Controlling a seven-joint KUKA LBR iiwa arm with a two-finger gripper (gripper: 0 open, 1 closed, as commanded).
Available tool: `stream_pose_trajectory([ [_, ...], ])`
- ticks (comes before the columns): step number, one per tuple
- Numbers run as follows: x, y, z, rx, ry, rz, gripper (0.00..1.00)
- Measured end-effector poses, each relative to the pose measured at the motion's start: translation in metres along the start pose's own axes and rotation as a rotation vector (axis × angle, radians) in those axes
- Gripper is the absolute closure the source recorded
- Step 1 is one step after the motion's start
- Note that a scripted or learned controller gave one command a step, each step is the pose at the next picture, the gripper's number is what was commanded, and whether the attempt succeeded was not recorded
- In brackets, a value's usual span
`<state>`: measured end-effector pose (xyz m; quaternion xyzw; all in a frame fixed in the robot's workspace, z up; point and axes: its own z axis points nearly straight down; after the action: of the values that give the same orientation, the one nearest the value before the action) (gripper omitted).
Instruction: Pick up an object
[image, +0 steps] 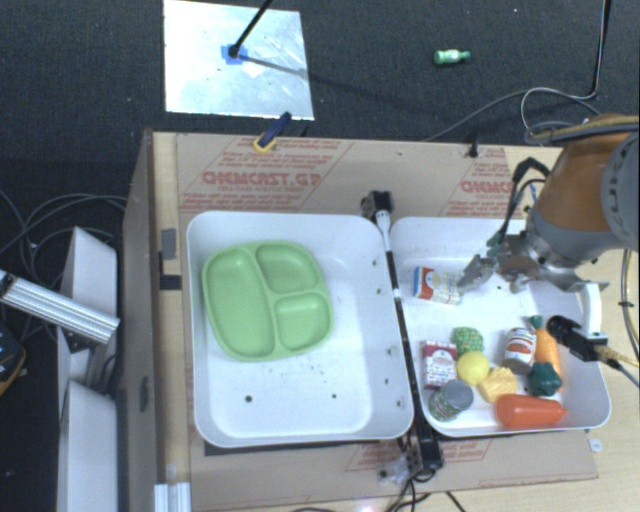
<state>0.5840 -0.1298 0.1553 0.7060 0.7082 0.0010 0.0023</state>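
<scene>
Pincer (472, 272) hovers beside small carton (436, 284) in right bin (590, 400)

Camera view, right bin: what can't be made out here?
- Gripper: finger state blurred, too small; contact with the small white carton unclear.
- Arm: cut off by the right edge.
- Toy pile labels, e.g. the can: too small to read.
</scene>
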Motion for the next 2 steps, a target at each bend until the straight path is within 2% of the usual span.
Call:
stream_pose_trajectory([
  [1,0.023,-0.041,0.071,0.004,0.002,0.001,0.0],
  [2,-0.011,-0.001,0.009,0.001,0.0,0.0,0.0],
])
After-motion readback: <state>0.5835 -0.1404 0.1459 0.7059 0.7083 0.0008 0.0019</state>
